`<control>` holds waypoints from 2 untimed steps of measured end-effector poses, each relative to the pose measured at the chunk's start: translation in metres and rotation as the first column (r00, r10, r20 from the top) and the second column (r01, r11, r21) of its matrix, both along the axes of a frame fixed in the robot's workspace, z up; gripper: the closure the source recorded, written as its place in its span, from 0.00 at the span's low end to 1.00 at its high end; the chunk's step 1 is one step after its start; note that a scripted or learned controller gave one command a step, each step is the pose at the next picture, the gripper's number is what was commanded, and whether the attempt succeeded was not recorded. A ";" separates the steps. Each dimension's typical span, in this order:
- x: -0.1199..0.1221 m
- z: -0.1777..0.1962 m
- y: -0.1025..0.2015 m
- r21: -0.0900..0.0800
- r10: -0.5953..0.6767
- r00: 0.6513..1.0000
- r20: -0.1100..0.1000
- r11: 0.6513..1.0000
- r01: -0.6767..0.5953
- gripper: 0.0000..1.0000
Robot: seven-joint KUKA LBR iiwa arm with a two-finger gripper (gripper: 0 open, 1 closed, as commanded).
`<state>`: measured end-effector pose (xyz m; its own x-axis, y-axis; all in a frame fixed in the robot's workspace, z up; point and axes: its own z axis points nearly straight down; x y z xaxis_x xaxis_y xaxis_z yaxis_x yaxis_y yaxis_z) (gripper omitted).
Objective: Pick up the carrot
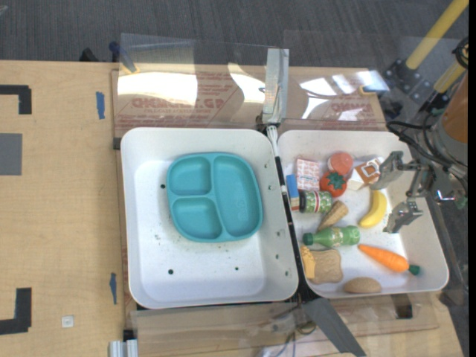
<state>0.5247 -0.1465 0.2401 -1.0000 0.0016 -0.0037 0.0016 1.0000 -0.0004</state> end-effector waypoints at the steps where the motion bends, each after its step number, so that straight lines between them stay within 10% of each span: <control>1: -0.012 -0.129 -0.009 0.004 0.113 0.993 -0.010 0.994 -0.113 0.00; 2: -0.035 -0.151 -0.011 0.001 -0.105 0.994 0.007 0.995 0.105 0.00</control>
